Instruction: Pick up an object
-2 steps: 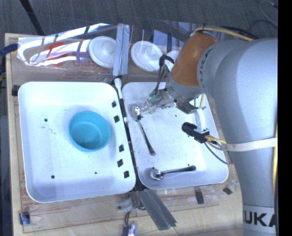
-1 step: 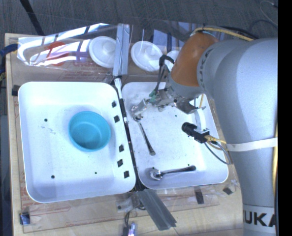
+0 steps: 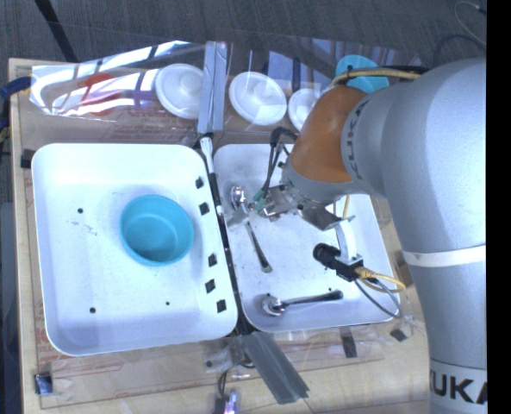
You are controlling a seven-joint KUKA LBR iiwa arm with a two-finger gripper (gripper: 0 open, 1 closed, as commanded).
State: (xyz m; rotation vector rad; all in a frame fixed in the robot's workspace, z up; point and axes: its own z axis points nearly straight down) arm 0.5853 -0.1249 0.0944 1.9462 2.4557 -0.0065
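Spoon lengthwise left-right, bowl leftward

- Left bin: open floor all round the blue bowl at its middle.
- Right bin: two spoons and the arm crowd it; little room between them.

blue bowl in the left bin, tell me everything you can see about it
The blue bowl is round, plain turquoise and looks like smooth plastic. It sits upright, open side up, with nothing visible inside it. It rests on the floor of the left bin, roughly in the middle and a little toward the bin's right side, apart from all four walls. Nothing else touches it; the gripper is over the right bin, well away from it.
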